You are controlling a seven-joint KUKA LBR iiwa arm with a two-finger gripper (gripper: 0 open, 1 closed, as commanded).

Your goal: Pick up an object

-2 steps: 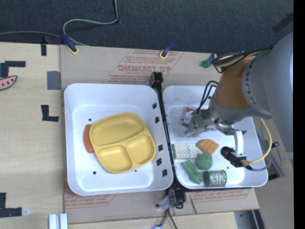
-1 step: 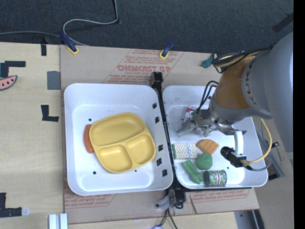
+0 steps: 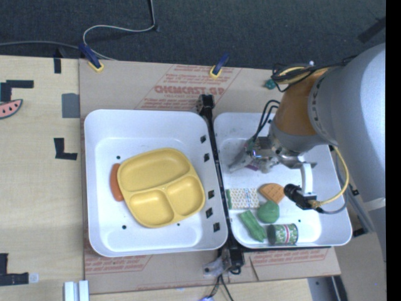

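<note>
A single fixed camera looks down from above the bench at a slant, far enough back to take in both shallow white plastic bins [image 3: 94, 168] side by side, the brown cardboard sheet [image 3: 182, 89] under them and a strip of dark carpet [image 3: 188, 11] along the top. The grey arm with its orange band [image 3: 297, 108] enters from the right, so the two-finger gripper [image 3: 250, 158] is seen from above and behind the wrist. The left bin lies left of the jaws.
</note>
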